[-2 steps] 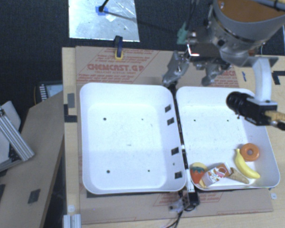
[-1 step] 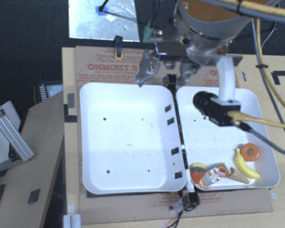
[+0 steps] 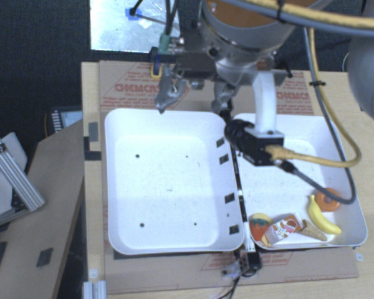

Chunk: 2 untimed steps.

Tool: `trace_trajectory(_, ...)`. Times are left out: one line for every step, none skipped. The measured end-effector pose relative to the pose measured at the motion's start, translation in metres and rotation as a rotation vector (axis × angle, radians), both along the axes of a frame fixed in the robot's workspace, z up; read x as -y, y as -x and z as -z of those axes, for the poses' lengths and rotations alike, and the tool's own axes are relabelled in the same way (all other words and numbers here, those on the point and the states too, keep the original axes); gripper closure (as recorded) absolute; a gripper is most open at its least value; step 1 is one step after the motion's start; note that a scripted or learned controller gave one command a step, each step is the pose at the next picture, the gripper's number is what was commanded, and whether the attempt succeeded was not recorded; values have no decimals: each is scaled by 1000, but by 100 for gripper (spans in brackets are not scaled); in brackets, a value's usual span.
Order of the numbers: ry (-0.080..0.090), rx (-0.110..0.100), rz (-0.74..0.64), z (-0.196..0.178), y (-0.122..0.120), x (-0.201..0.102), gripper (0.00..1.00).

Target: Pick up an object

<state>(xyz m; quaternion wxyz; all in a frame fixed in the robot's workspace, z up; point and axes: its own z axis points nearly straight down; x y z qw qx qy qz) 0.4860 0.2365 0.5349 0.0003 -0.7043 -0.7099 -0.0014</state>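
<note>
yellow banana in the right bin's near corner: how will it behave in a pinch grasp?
The yellow curved banana looks like smooth toy plastic, so probably stiff, light and somewhat slippery. Its curve may make it pivot between the fingers. It lies close to the right bin wall and an orange round piece, so a push would likely jam it.

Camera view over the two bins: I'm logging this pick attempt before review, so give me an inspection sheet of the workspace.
Surface: left bin and right bin, both white, side by side on a printed cardboard sheet.
Job's things: banana, orange round piece, tomato-like piece, small packet and cone-shaped piece, bunched in the right bin's near right corner.
Clutter: nothing seen.
Grippers: gripper hangs over the far edge of the bins, holding nothing that I can see.
Cables: yellow cable and grey cable loop over the right bin.
Surroundings: aluminium frame piece at left.
</note>
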Motion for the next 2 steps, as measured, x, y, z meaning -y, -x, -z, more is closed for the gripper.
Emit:
trace_trajectory(2, -1, 4, 10, 0, 2, 0)
trace_trajectory(1, 1, 3, -1, 0, 2, 0)
